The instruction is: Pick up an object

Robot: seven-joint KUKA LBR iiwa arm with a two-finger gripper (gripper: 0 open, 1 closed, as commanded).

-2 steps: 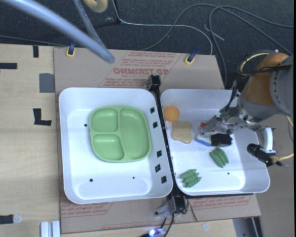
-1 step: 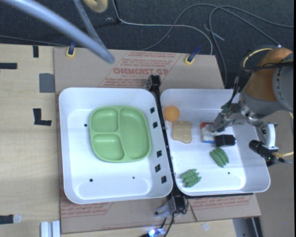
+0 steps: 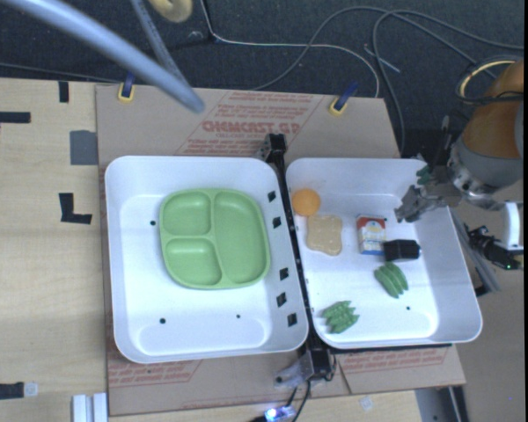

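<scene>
The right bin (image 3: pixel 440 319) holds an orange ball (image 3: pixel 306 202), a tan bread slice (image 3: pixel 325 234), a small red and white carton (image 3: pixel 371 234), a black block (image 3: pixel 402 251), a green pepper-like piece (image 3: pixel 392 280) and a green leafy piece (image 3: pixel 339 316). My gripper (image 3: pixel 415 202) hangs over the right bin's upper right part, above and to the right of the carton, with nothing visibly between its fingers. The grey arm with its orange band (image 3: pixel 493 130) comes in from the right.
The left bin (image 3: pixel 132 262) holds a green divided plate (image 3: pixel 216 238). A black clip row (image 3: pixel 282 236) joins the two bins. Cables (image 3: pixel 352 33) lie on the dark floor behind the bench. A grey pole (image 3: pixel 97 33) crosses the upper left.
</scene>
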